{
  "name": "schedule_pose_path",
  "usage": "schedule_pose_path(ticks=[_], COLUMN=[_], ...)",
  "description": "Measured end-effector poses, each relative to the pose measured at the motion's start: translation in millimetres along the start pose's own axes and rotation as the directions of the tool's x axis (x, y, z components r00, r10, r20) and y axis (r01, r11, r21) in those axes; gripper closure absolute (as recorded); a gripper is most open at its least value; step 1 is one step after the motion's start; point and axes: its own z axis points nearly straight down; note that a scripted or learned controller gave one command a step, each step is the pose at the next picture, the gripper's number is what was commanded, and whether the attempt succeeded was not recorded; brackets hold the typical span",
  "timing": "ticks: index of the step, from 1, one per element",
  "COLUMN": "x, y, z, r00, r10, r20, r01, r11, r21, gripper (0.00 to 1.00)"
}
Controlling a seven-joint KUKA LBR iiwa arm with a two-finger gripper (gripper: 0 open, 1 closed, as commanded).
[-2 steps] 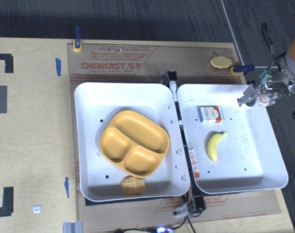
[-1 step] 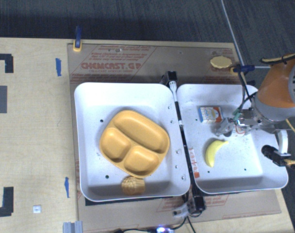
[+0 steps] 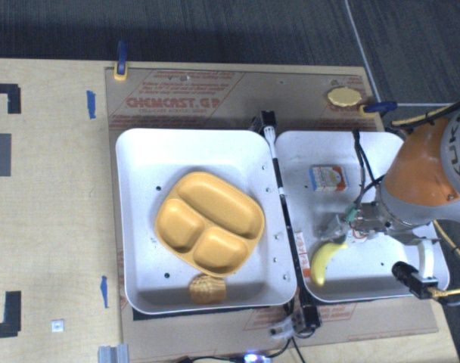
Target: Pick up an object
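Two white bins sit side by side on the bench, and we start with the biggest thing in them: the yellow divided tray (image 3: 209, 221) lying tilted across the left bin (image 3: 132, 203). We judge it rigid and light, but broad and smooth, so a two-finger grasp would have to pinch a rim or one of the dividing ridges; across the body it is far too wide.

Next in size is the arm (image 3: 423, 176), which reaches into the right bin (image 3: 366, 274) with its orange band over the far side. Its gripper (image 3: 349, 224) hangs low just above and beside the banana (image 3: 324, 260), which lies at the near left of that bin, stem end toward the gripper. We cannot tell whether the fingers are apart or together, since the wrist and its cables hide them, and nothing shows between them.

That banana is our likeliest target: light, curved, probably a smooth plastic toy, so apt to roll or slip. We would close across its thick middle, jaws square to the curve.

Smaller still are the small carton (image 3: 327, 178) at the back of the right bin, boxy and easy to pinch across its flat sides, and the brown woven ball (image 3: 207, 288) touching the tray's near edge, whose rough surface should grip well.
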Motion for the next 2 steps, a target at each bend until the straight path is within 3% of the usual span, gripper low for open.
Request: schedule_pose_path(ticks=[1, 2], x=[14, 37], y=[-28, -28], z=[0, 0], r00=[1.0, 1.0], r10=[0.0, 0.0], r20=[0.002, 0.002], r01=[0.0, 0.0], r11=[1.0, 1.0], r21=[-0.003, -0.004], gripper=[0.0, 0.0])
